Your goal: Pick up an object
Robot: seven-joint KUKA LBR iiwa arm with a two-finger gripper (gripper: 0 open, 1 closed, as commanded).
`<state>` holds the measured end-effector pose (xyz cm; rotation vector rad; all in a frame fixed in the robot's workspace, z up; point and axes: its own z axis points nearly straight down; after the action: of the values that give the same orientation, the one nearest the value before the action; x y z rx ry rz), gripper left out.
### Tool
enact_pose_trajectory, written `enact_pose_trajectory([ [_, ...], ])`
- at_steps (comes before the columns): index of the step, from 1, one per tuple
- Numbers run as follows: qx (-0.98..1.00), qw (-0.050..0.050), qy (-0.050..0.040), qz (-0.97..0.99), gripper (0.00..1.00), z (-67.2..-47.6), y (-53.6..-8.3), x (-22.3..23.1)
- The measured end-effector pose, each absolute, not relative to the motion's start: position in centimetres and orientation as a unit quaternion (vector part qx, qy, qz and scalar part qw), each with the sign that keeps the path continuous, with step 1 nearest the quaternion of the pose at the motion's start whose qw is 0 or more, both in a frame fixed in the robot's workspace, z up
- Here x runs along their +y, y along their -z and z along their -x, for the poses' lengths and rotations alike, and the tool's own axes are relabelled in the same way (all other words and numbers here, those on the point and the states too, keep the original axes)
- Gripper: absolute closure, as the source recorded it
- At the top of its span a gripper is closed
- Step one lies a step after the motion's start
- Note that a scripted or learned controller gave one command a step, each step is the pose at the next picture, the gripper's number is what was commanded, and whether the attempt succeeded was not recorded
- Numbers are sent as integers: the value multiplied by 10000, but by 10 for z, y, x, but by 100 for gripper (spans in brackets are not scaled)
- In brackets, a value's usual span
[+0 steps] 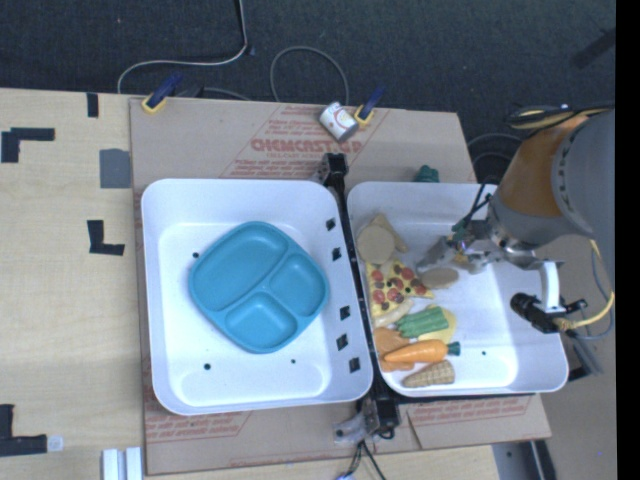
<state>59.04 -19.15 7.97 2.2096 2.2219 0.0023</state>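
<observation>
- Camera view: two white bins side by side on the bench; the left bin [160,268] holds a blue divided plate [260,286].
- The right bin [520,353] holds a cluster of toy food along its left wall: a tan round piece [378,238], a pizza slice [392,286], a green vegetable [425,322], a carrot [415,352] and a waffle cone [430,374].
- The arm [550,188] reaches in from the right; the gripper [450,258] sits low over the right bin's middle, just beside a small beige piece [441,277] and near the pizza slice.
- Gripper state: cannot tell. The tip is small and blurred against the bin floor, and no item can be confirmed in its grasp.
- Judged risk 1: the food pieces touch or overlap, so a close could catch two at once or pinch an edge that slips out on the lift.
- Judged risk 2: the pizza slice lies flat, so a descent there may only push it aside.
- Judged risk 3: pieces lying against the left wall leave little room on that side.
</observation>
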Motion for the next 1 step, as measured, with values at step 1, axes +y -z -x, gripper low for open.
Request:
enact_pose_trajectory([
  [1,7093,27,-17,-7049,0,-656,-87,-160],
])
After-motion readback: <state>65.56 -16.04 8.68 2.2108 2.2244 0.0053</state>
